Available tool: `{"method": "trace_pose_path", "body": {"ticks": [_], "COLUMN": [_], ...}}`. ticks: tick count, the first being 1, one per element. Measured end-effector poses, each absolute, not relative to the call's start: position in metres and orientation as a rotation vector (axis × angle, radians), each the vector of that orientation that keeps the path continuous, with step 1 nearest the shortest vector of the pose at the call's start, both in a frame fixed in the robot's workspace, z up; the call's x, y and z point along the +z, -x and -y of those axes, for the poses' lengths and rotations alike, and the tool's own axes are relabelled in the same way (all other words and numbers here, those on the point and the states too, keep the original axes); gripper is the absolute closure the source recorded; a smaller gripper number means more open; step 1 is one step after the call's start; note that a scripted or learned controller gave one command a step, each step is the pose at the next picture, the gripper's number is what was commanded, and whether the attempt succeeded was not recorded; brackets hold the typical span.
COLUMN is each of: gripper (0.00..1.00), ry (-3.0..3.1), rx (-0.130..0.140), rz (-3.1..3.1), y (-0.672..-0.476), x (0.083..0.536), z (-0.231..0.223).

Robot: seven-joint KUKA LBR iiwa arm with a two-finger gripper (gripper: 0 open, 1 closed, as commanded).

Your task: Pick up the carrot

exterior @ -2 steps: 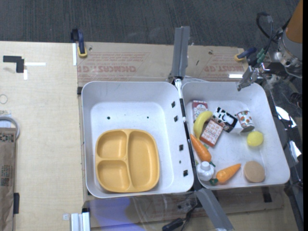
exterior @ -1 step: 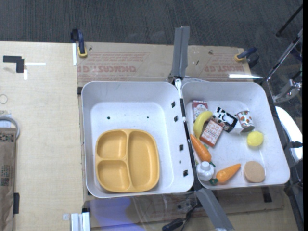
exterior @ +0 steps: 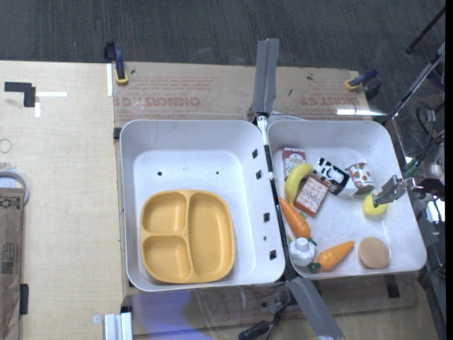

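On the left I see the shallow white left bin [exterior: 134,190]. A yellow plastic plate with three sections [exterior: 188,235] lies in it. None of the toy food is on that side.

Next is the shallow white right bin [exterior: 333,134], and it is full of toys. The long orange toy carrot [exterior: 295,219] lies near the bin's left wall, just under a yellow toy banana [exterior: 297,180]. A shorter orange toy carrot with a green end [exterior: 335,255] lies near the front wall, right beside a small white bottle [exterior: 302,251]. Both carrots are lying down in the bin, so I think the pick has not been done yet. All of the job is left.

Far on the right, the grey gripper [exterior: 388,191] sits by the bin's right wall. It is just beside a small yellow round toy [exterior: 373,206], well apart from both carrots. I see nothing held in it. I cannot tell if it is released or clenched.
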State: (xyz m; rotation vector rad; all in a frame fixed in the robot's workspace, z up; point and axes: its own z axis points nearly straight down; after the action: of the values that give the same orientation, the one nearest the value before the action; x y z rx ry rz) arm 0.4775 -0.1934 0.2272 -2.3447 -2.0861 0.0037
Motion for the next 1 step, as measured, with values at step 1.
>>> {"method": "trace_pose_path", "body": {"ticks": [1], "gripper": [0.00], "ry": [2.534], "rx": [0.005], "rz": [1.850], "y": [-0.5041], "x": [0.1347], "z": [0.1639]}}
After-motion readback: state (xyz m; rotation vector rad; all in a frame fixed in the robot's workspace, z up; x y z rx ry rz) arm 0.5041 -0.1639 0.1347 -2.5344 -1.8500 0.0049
